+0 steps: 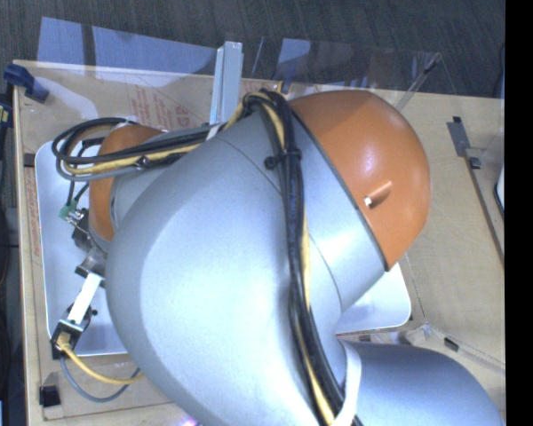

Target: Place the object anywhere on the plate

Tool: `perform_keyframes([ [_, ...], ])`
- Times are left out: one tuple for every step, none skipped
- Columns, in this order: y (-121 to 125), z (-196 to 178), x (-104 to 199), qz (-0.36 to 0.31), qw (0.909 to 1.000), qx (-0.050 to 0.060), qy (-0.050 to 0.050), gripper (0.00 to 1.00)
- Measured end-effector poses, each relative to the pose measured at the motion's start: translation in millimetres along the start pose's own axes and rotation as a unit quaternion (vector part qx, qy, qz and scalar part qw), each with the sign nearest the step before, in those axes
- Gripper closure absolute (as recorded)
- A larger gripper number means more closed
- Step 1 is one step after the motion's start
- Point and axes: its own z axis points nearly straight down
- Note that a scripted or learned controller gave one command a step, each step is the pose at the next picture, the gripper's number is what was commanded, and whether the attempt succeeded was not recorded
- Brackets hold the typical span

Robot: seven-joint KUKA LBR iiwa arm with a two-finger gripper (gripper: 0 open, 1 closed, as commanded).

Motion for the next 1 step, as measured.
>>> perform_keyframes([
  [22.5,-104.2,-24.4,0.142,0.9898,0.0,0.002,1.0],
])
